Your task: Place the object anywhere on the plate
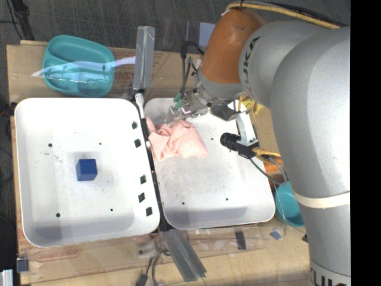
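A small blue cube (87,169) sits on the floor of the left bin (36,219), left of its middle. A crumpled pink cloth (177,140) lies in the upper left part of the right bin (250,210), against the divider. My gripper (183,108) hangs low at the far edge of the right bin, right at the cloth's upper end, and the arm's wrist hides much of it. A teal dish (77,64) with a clear plastic piece across it rests on the bench beyond the left bin.
The grey arm with its orange band (229,46) covers the right bin's right side. A black cable end (233,142) juts over that bin. Another teal object (289,206) lies by the bin's right rim. A grey post (143,55) stands behind the divider.
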Tool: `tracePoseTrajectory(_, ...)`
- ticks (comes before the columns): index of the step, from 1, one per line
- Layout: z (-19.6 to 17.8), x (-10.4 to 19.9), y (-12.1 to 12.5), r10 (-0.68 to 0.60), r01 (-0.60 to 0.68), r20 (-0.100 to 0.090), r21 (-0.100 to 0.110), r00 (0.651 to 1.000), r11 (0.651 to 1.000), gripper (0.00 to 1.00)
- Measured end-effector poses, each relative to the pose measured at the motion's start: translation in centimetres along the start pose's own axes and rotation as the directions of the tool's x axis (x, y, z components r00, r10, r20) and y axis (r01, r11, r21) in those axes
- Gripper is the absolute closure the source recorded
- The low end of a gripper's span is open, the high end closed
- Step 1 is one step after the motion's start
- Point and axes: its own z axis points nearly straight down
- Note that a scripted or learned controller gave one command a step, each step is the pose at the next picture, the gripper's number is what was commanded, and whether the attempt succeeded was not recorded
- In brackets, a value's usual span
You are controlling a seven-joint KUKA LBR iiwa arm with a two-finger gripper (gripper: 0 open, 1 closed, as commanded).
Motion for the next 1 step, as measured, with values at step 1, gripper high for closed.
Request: tracePoseTrajectory(1, -0.06, 7.77, 0.96, -0.016, 0.016, 0.002, -0.001, 1.000, 1.000, 1.00)
